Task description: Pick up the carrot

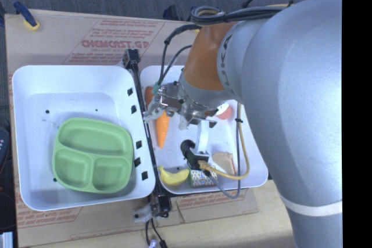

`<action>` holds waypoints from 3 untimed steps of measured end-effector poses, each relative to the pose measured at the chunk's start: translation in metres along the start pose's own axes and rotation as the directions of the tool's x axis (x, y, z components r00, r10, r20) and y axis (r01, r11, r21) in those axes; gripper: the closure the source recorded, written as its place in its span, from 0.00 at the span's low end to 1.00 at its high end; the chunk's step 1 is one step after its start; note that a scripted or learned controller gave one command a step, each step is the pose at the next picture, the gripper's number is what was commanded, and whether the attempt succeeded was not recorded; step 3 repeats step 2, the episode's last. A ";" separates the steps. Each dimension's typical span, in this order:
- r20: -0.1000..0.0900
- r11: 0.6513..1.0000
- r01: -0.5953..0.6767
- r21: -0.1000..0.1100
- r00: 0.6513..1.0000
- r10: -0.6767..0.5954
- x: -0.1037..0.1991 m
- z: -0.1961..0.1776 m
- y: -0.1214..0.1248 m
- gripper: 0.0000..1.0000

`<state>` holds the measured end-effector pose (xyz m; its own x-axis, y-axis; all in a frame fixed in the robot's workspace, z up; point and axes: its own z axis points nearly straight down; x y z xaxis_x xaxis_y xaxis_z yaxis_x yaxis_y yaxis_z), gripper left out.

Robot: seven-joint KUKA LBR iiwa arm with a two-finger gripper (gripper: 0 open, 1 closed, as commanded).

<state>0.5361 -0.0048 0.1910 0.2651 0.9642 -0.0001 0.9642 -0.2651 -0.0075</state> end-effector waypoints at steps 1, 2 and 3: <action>0.000 0.991 -0.134 -0.003 0.991 0.134 -0.062 0.000 0.014 0.00; -0.002 0.853 -0.523 0.002 0.853 0.523 -0.081 0.074 0.028 0.00; -0.002 0.853 -0.523 0.002 0.853 0.523 -0.081 0.074 0.028 0.00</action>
